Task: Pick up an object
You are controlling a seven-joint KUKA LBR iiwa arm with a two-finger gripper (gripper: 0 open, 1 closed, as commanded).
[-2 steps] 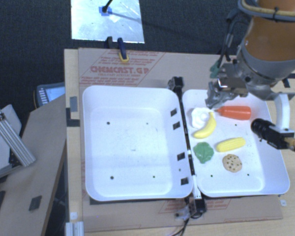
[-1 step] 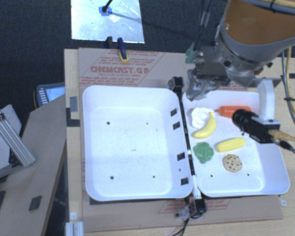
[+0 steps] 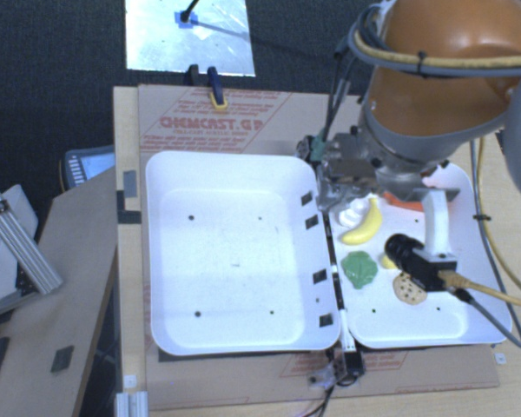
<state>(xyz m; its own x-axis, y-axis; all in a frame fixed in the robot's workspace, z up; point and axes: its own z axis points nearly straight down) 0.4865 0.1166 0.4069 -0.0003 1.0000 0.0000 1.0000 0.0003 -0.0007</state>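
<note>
Pickup is judged not yet done: the hand [image 3: 354, 200] is lowered over the far left corner of the right bin [image 3: 417, 324], its state cannot be told, and the banana [image 3: 366, 224] lies just beside it.

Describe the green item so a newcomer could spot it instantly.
Start at the right-hand white bin, the one under the arm. Near that bin's left wall, just below the yellow banana, lies the green leafy lump. It is the only green thing there; the brown cookie sits to its right.
</note>
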